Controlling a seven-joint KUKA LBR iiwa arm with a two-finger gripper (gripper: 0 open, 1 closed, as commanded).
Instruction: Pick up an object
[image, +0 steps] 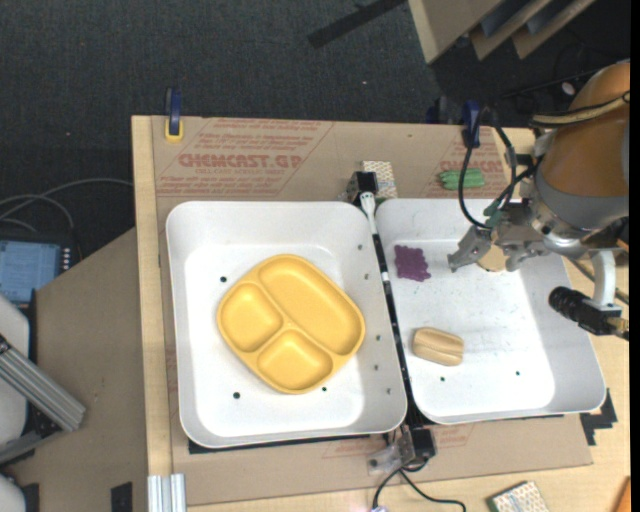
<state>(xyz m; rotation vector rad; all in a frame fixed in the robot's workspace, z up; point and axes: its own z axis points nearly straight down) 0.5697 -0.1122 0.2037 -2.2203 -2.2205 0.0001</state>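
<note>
The tan rounded block (438, 346) lies in the right white bin (560, 395), near its left wall toward the front. A purple flat piece (411, 262) lies nearer the bin's back-left corner. The hand (478, 251) hovers just right of the purple piece, fingers spread, grasping nothing. A yellow three-compartment plastic tray (290, 322) occupies the left white bin (200, 240).
</note>
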